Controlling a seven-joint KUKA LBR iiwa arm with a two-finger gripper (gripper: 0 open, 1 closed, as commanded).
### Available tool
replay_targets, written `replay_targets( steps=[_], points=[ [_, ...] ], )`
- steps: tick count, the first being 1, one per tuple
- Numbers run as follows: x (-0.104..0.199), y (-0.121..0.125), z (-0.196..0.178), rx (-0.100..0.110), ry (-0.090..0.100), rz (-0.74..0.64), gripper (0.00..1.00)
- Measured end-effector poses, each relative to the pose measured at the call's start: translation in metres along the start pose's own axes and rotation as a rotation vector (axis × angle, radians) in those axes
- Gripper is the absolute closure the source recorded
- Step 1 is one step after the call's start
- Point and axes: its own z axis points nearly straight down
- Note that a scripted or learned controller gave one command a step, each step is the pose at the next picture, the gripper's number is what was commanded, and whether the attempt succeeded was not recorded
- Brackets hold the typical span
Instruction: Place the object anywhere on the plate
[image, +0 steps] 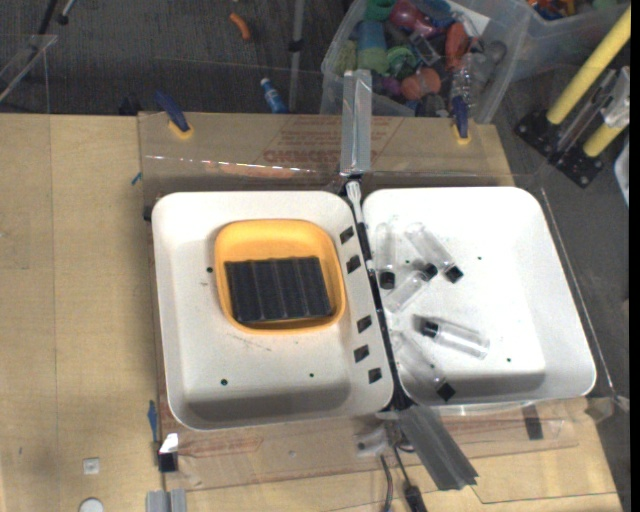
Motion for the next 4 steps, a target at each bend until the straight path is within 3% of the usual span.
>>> replay_targets(
  steps=[1, 3, 4],
  points=[
    [-0.004, 0.000, 0.003, 0.003, 0.001, -0.094, 1.00],
    [-0.003, 0.000, 0.022, 0.006, 0.003, -0.143, 1.00],
    [-0.004, -0.001, 0.036, 0.004, 0.004, -0.401, 1.00]
  ],
)
